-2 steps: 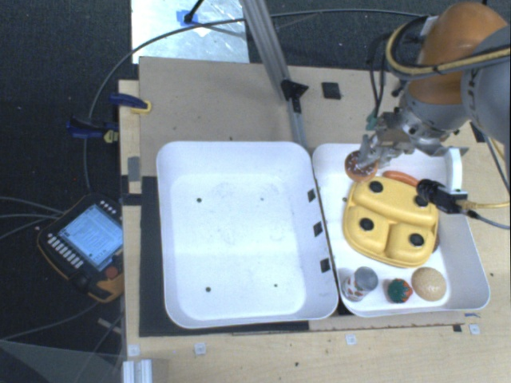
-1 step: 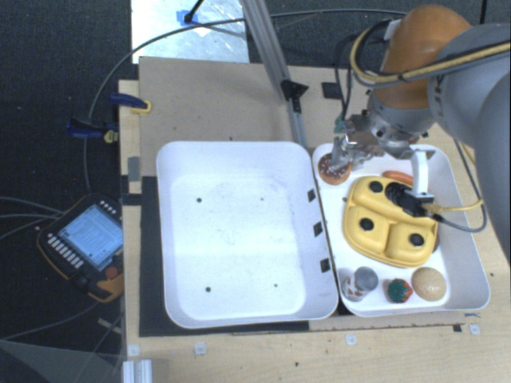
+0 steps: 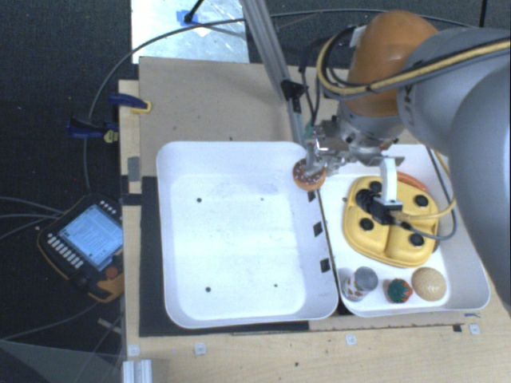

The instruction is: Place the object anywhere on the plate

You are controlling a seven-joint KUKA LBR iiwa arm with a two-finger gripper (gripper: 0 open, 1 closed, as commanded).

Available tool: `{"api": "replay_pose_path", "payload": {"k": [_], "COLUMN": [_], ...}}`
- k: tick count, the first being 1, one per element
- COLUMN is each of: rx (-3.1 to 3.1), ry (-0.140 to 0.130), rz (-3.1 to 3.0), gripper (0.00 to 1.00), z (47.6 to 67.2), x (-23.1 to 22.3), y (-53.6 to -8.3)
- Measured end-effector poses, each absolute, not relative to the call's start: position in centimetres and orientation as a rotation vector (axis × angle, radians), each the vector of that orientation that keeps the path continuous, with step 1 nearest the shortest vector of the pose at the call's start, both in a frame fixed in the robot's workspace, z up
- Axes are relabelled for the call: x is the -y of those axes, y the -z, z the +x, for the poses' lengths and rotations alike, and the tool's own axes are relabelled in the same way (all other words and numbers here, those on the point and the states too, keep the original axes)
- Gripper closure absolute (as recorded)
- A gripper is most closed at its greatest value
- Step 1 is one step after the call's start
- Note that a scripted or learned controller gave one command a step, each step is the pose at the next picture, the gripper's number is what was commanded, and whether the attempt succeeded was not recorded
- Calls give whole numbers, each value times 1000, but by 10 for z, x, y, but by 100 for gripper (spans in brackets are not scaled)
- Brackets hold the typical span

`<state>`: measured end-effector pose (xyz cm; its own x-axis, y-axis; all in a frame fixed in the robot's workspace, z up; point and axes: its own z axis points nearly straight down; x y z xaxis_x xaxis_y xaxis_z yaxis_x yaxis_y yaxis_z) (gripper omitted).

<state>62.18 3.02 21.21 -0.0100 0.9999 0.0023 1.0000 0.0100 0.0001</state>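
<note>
The tool [image 3: 318, 156] hangs over the shared edge of the 2 bins, near their far end. I cannot tell whether it is wide, narrow, or gripping anything. Directly under its tip sits a small brown ring, a donut [image 3: 307, 175]. It lies on or just above the far right corner of the left bin [image 3: 231, 238], at the rim that meets the right bin [image 3: 469, 284]. Contact between tool and donut cannot be made out.

Above the tool is the orange band [image 3: 391, 42], and the grey arm [image 3: 455, 86] runs off to the right.

In the right bin, just right of the tool, lies a lobed yellow thing [image 3: 403, 244] with black spots on top. An orange rim [image 3: 415, 182] shows past its far edge, and I cannot tell whether either is the plate. The donut is apart from both.

Along the near side of the right bin are 3 small round things in a row: a grey ball [image 3: 365, 278], a green ball [image 3: 398, 290] with red on it, and a tan ball [image 3: 429, 282].

2 black tabs [image 3: 322, 246] sit on the rim between the bins. The left bin's floor has a few dark dots.

Both bins rest on a brown surface [image 3: 200, 102]. A metal pole [image 3: 263, 30] slants over its far side. Blue clamps [image 3: 89, 128] grip its left edge, and a pendant [image 3: 86, 242] with a lit screen lies left of it.
</note>
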Motion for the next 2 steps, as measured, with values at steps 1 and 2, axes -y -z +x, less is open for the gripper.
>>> {"api": "replay_pose_path", "payload": {"k": [1, 2], "rx": [2234, 2234], "ry": [6, 8], "rz": [-2208, -2209], "gripper": [100, 100], "z": [621, 625], "x": [-86, -139], "y": [-226, -235]}}
